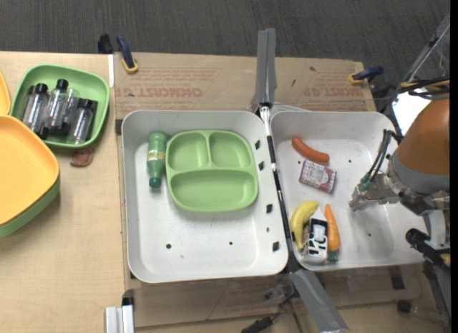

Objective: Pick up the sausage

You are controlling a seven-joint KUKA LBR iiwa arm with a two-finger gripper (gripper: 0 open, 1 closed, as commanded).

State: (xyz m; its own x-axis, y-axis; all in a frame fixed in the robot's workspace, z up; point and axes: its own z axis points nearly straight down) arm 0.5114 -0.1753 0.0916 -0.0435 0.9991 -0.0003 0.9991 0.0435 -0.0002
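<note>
Camera view: grey two-finger gripper point(356, 202) low in right white bin point(358, 245), jaw state unclear; curved orange-red sausage point(310, 150) well apart, untouched.

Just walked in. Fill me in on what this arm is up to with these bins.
A KUKA arm reaches in from the right, its gripper low over the right bin, holding nothing. The sausage it is meant to pick up lies untouched near the bin's far side, beside a small pink packet. A banana, a carrot and a small black-and-white carton sit at the near edge. The left bin holds a green divided plate and a green bottle.
</note>
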